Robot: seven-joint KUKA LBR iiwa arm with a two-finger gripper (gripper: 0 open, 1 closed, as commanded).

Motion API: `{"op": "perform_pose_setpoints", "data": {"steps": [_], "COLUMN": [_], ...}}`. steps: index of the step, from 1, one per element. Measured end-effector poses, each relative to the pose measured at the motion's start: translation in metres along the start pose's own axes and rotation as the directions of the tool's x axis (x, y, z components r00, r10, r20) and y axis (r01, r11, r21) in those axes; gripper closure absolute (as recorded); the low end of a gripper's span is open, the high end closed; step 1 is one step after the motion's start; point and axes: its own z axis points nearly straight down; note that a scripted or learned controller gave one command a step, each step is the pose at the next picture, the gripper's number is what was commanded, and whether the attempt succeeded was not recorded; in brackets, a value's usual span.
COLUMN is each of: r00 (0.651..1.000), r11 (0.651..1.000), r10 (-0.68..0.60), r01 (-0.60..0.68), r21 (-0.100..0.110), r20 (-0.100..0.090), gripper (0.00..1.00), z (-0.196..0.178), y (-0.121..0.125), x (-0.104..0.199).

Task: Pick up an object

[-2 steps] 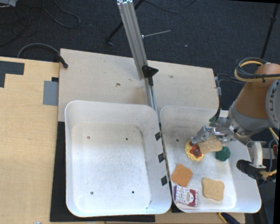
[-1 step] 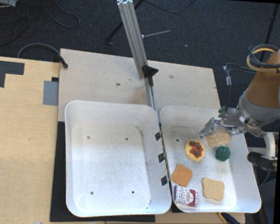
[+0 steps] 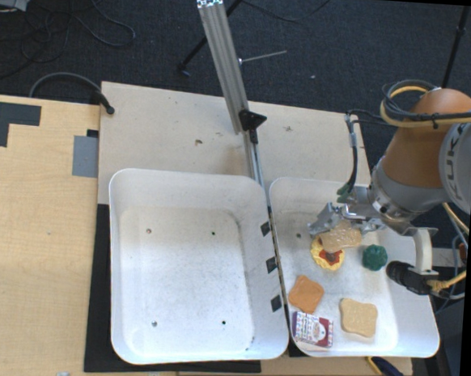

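In the right bin (image 3: 418,339) my gripper (image 3: 340,222) hangs low over the upper middle. Directly under it lies a pale tan piece (image 3: 345,237), which rests against a yellow and red toy food item (image 3: 327,256). Whether the tan piece is held cannot be made out. A small green object (image 3: 374,256) sits just right of them. Nearer the front are an orange slab (image 3: 306,294), a toast-coloured slice (image 3: 358,318) and a red and white packet (image 3: 312,329).
The left bin (image 3: 136,208) lies beside the right one, with a divider ridge (image 3: 269,251) between them. A slanted aluminium bar (image 3: 229,69) rises behind the bins. The arm's grey and orange body (image 3: 425,149) overhangs the right bin's far right corner.
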Motion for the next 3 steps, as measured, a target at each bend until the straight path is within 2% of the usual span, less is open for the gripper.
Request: {"op": "perform_pose_setpoints", "data": {"steps": [1,2,3], "r00": [1.0,1.0,1.0], "r11": [1.0,1.0,1.0], "r10": [-0.001,-0.001,0.0], "r01": [0.001,0.001,0.0], "r21": [0.0,-0.002,0.0], "r20": [0.0,0.001,0.002], "gripper": [1.0,1.0,1.0], "z": [0.005,-0.008,-0.014], "y": [0.003,0.007,-0.008], "x": [0.054,0.105,0.147]}}
